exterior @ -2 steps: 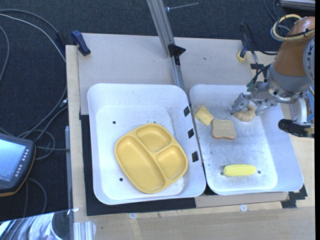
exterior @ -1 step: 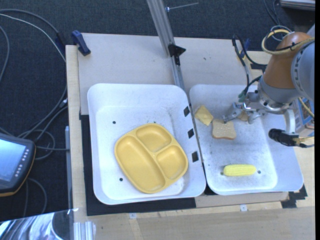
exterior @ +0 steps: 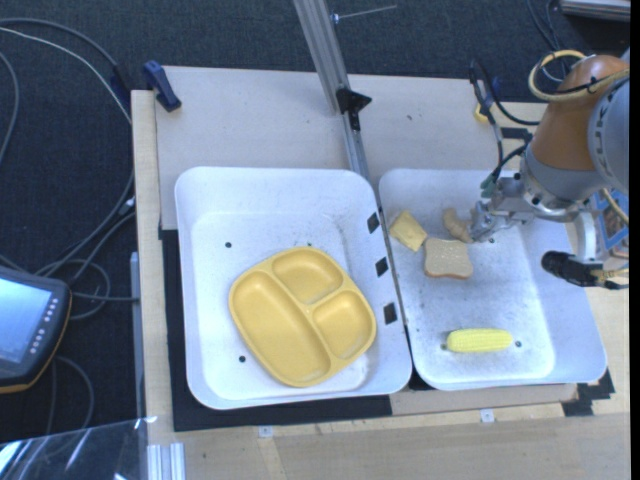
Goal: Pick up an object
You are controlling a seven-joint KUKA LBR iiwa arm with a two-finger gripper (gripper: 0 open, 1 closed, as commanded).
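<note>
Gripper sits over a small tan food piece; its state cannot be told. Piece judged light, rigid; grasp across its width.

1. Bread slice: tan, flat, lying in the right bin, near its middle.
2. Cheese wedge: pale yellow, lying by the right bin's left wall, just up-left of the bread.
3. Corn cob: yellow, lying lengthwise across the bin's near part, well apart from the bread.
4. Small tan piece: above the bread; kind unclear.
</note>
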